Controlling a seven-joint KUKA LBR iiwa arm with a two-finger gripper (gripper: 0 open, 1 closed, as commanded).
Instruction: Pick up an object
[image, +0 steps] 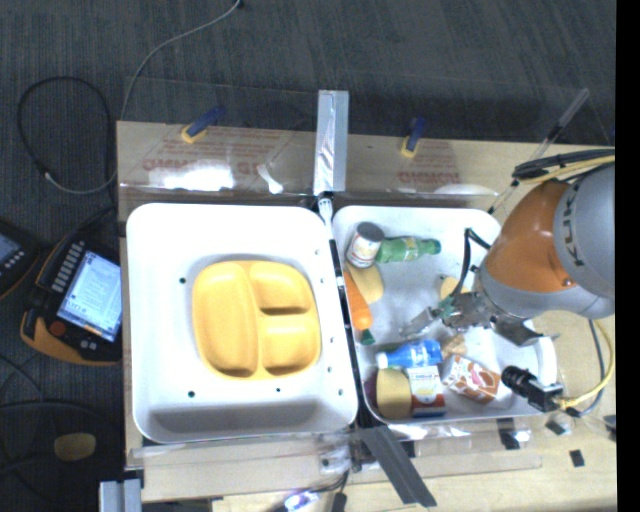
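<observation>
Objects for picking crowd the right bin (480, 215) at right of frame: green bottle (405, 248), blue packet (410, 354), red carton (472, 378). Your gripper (440, 318) hangs among them, presumably choosing; its grasp you cannot tell. Left bin (150, 300) holds a yellow tray (256, 316).

The arm (560, 250) hides the right bin's (420, 215) far corner.
</observation>
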